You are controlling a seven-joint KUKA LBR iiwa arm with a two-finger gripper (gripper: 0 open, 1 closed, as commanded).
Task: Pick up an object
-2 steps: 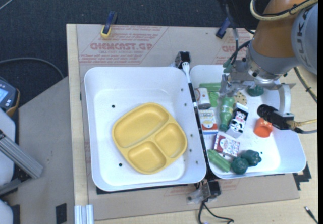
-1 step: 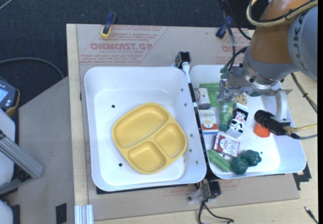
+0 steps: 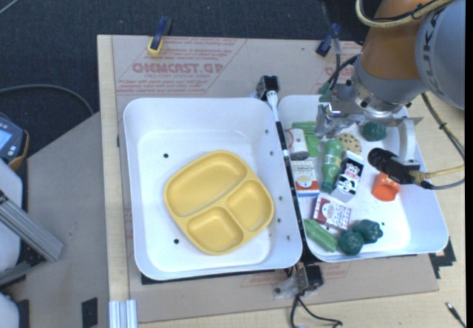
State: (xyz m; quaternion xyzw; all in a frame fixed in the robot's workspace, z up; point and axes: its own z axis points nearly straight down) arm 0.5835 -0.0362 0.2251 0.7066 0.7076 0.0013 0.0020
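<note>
Fingers: I see the fingers (image 3: 330,121) low over the right bin's upper part, at about 2 o'clock in my view; whether they are apart or together I cannot tell, and I see nothing between them.
Arm: grey arm (image 3: 443,31) with its orange band (image 3: 399,20) coming in from 2 o'clock, wrist bent down over the right bin.
Nearest things: a green bottle (image 3: 332,157) lies just below the fingers at their 6 o'clock; a round speckled cookie (image 3: 352,143) sits just beside it at 3 o'clock; a dark green lump (image 3: 373,130) lies near the wrist.
Other things in the right bin: a black and white carton (image 3: 349,176), an orange cup (image 3: 384,187) at 3 o'clock of it, a small can (image 3: 298,143) and a white box (image 3: 305,175) along the left wall, a red and white packet (image 3: 332,213), a green pepper (image 3: 358,236) at 6 o'clock.
Right bin: white bin (image 3: 429,223), crowded with the things listed.
Left bin: white bin (image 3: 148,171) holding a yellow divided tray (image 3: 219,202), well apart from the fingers at 9 o'clock.
Surface: brown board (image 3: 185,68) under both bins.
</note>
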